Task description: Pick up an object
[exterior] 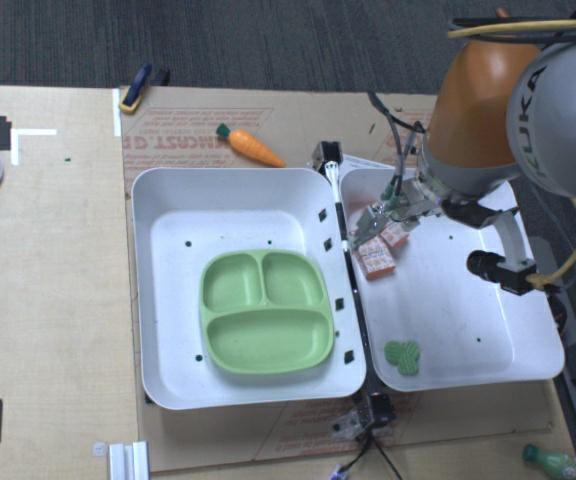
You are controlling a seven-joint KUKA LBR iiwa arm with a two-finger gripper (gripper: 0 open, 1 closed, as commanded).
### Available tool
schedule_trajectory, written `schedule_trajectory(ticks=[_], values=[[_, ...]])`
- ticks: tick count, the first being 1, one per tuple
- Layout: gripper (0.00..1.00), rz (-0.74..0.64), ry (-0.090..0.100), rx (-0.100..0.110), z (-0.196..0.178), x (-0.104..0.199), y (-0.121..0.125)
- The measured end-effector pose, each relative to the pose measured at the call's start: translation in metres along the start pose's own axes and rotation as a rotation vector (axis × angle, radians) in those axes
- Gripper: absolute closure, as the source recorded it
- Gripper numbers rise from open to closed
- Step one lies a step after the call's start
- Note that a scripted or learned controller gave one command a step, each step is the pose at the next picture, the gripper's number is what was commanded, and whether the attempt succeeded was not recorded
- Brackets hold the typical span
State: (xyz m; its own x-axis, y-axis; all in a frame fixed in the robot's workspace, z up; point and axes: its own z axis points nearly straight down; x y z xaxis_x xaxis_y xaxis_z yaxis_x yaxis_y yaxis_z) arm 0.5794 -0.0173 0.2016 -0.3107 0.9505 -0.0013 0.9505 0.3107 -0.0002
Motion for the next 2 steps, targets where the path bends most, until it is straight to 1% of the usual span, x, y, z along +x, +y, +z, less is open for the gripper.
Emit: schedule_trajectory(ticks=[2], values=[[0.00,0.000,0.000,0.000,0.0000,0.0000,0.0000]])
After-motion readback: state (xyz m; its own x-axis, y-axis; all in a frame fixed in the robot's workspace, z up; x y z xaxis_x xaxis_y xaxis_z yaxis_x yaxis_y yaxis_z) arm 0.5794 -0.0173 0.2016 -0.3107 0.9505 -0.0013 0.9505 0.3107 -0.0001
